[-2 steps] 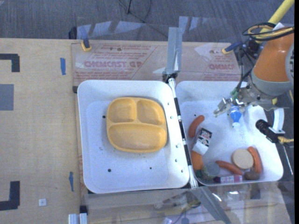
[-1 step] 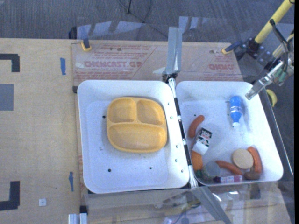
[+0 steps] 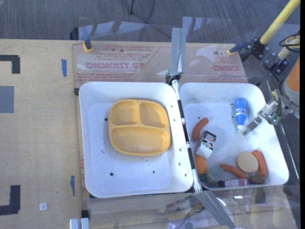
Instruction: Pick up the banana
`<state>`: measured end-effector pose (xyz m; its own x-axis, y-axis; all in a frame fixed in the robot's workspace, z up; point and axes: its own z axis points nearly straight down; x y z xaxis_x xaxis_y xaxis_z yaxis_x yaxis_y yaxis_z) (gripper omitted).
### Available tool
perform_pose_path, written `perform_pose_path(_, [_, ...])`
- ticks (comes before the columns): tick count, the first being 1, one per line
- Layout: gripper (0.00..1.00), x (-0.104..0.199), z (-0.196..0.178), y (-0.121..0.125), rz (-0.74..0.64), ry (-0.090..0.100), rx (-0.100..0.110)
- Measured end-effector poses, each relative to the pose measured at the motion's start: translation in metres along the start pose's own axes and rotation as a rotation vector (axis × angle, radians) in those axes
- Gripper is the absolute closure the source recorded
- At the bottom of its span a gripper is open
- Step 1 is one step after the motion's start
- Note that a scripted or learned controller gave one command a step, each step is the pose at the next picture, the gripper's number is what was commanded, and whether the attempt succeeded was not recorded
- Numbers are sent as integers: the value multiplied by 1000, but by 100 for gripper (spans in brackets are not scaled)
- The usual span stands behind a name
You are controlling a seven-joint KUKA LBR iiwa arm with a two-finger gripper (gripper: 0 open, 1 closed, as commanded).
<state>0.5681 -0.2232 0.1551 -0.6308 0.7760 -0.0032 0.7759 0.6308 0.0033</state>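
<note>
We saw two shallow white bins side by side on the bench (image 3: pixel 38 128). The left bin (image 3: pixel 93 175) held a yellow divided plate (image 3: pixel 139 127) with three compartments, lying flat near its middle. The right bin (image 3: pixel 224 93) held the clutter: a blue and white bottle (image 3: pixel 240 111) near its far right, an orange sausage-shaped piece (image 3: pixel 199 128) near the dividing wall, a small black and white carton (image 3: pixel 206 144) just below that, and at the near edge another orange piece (image 3: pixel 201 165), a thin orange strip (image 3: pixel 233 170), a tan round disc (image 3: pixel 248 162) and a curved orange piece (image 3: pixel 261 162) beside it. We could not pick out the banana with any certainty among these. Small dark and pink items along the near wall were too small to name. The arm entered from the right, cut off by the frame edge, and its gripper (image 3: pixel 257 119) hung over the right bin's right side, just beside the bottle, pointing down and to the left. Whether the gripper was open or closed we could not tell.
</note>
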Motion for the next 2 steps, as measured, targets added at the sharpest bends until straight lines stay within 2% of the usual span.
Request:
perform_pose_path(1, [0, 0, 0, 0, 0, 0, 0])
perform_pose_path(2, [0, -41, -128, 51, -103, -2, -1])
